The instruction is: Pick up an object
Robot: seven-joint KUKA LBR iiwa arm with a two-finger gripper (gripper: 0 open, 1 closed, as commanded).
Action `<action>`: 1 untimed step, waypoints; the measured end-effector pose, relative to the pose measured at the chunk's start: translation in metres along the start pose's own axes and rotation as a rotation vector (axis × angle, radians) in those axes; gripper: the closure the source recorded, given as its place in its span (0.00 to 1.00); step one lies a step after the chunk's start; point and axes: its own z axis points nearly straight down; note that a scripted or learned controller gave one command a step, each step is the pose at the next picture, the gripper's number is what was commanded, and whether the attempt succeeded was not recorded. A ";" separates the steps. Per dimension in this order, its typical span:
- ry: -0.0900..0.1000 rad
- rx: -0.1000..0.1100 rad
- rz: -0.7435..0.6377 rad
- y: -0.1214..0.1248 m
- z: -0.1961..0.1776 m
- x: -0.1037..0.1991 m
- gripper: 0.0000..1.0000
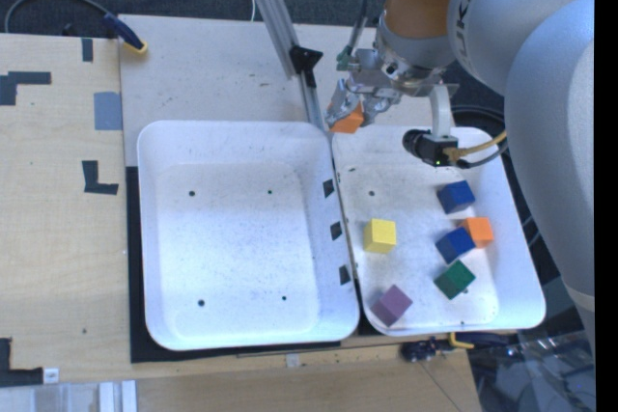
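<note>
My gripper (350, 114) hangs over the far left corner of the right bin (512, 304), close to the wall between the two bins. An orange block (347, 120) sits between its fingers, lifted above the bin floor. Lower in the right bin lie a yellow cube (380, 234), a purple block (392, 303), a green block (454, 279), two blue blocks (455, 197) (454, 243) and a small orange block (479, 230).
The left bin (154, 207) stands beside the right one. A slanted metal rail (275, 10) runs down to the bins' shared far corner, just left of the gripper. The arm's grey body fills the upper right. A black cable with a yellow tip (126, 32) lies far left.
</note>
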 end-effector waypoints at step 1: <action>0.001 -0.002 -0.001 -0.002 -0.002 0.051 1.00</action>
